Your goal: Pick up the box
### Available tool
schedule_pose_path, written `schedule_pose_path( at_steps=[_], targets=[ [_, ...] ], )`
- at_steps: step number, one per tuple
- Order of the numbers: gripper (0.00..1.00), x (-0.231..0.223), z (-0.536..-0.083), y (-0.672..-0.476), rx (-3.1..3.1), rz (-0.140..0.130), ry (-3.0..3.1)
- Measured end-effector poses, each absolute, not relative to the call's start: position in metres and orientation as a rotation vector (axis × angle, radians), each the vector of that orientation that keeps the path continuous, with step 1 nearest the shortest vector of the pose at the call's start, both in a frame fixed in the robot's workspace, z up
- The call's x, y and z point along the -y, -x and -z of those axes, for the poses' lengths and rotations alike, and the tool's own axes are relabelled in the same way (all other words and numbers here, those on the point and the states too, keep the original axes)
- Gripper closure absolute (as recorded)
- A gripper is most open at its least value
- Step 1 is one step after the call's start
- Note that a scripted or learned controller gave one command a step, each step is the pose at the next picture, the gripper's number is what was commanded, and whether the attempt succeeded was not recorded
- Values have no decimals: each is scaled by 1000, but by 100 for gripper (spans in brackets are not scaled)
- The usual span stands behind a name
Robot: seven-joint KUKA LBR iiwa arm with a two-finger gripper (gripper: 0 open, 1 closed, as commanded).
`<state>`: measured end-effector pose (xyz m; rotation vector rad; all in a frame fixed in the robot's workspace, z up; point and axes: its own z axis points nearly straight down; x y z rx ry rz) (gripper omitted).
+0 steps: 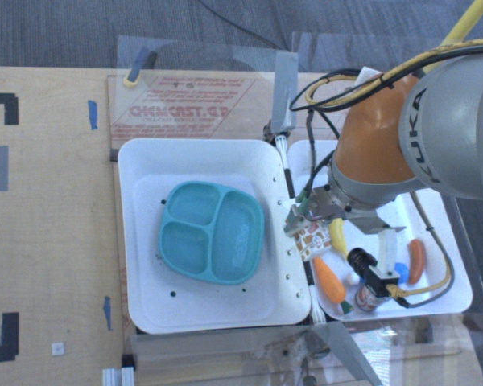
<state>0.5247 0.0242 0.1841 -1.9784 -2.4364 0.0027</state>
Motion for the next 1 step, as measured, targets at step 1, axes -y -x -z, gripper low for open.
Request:
schedule_pose_path(
  at_steps=[1],
  targets=[
    [100, -83, -198, -478, 2310, -5, 2122]
  ],
)
